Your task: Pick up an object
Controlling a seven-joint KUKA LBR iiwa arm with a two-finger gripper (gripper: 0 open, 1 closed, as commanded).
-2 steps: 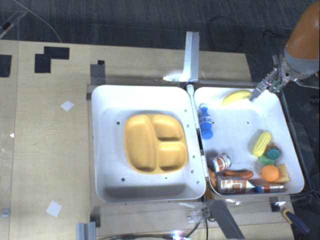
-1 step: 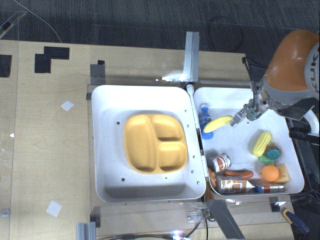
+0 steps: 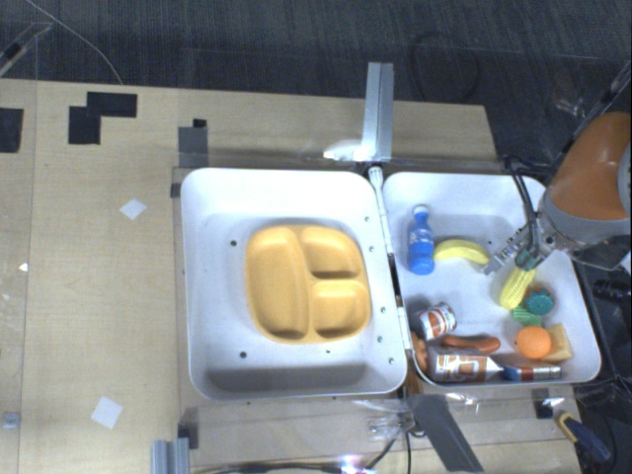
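Observation:
The right bin [image 3: 494, 191] holds the objects. A blue bottle [image 3: 421, 240] lies at its left, with a banana [image 3: 460, 253] beside it. A yellow corn cob [image 3: 517, 286] lies right of the banana, and a teal piece [image 3: 539, 302] touches the cob's lower end. My gripper [image 3: 516, 257] hangs over the gap between the banana's right tip and the cob's upper end. Its fingers are spread, and I see nothing between them. The grey arm with its orange band [image 3: 592, 171] reaches in from the right.
Along the right bin's front lie a small can [image 3: 435, 321], a red sausage [image 3: 472, 343], a lying can [image 3: 462, 367], an orange ball [image 3: 533, 342] and a tan block [image 3: 560, 342]. The left bin [image 3: 212, 225] holds a yellow divided tray [image 3: 306, 282].

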